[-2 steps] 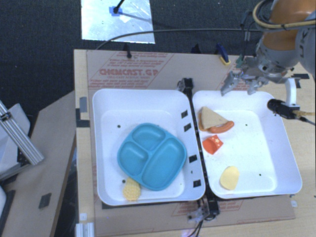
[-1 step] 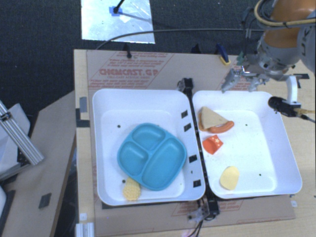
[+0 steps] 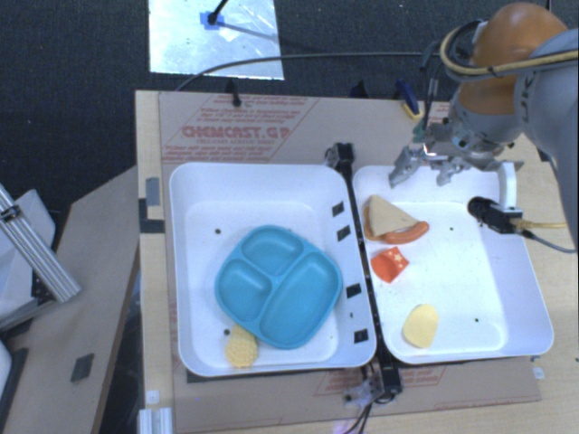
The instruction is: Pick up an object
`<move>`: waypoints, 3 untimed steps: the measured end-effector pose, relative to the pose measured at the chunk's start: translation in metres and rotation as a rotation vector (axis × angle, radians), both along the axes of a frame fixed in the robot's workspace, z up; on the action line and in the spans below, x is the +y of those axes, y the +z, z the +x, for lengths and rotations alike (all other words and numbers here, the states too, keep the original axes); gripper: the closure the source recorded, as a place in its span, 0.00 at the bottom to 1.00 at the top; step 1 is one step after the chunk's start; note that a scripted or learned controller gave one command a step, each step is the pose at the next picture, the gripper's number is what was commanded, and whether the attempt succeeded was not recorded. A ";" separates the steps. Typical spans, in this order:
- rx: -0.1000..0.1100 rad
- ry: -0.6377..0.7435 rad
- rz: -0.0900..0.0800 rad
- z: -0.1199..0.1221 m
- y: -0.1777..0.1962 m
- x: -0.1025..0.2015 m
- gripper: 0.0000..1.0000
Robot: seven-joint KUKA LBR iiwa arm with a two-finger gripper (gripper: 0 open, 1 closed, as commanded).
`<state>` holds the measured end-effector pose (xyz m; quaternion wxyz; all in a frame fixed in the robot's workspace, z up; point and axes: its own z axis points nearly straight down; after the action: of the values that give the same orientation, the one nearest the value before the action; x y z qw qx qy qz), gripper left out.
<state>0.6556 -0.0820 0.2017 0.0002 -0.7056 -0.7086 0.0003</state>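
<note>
While nothing sits between its fingers, the gripper (image 3: 423, 165) hangs in the upper right of the frame over the far rim of the right bin (image 3: 520, 287), fingers spread apart, so the step looks like the approach before a grasp. Nearest, at lower centre, lie one waffle (image 3: 241, 347) and one yellow piece (image 3: 420, 325); then one blue plate (image 3: 278, 284) in the left bin (image 3: 194, 269), one red piece (image 3: 390, 264), and one sandwich (image 3: 391, 218) just below the gripper. The next move probably calls for descending squarely over the sandwich.

Grey arm (image 3: 543, 107) with orange band, yellow-black cable loop, metal gripper (image 3: 423, 172).
</note>
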 end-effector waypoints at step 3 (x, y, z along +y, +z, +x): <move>-0.006 -0.002 -0.001 0.001 -0.088 -0.004 1.00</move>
<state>0.6562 -0.0856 0.1134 -0.0020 -0.7063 -0.7079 -0.0014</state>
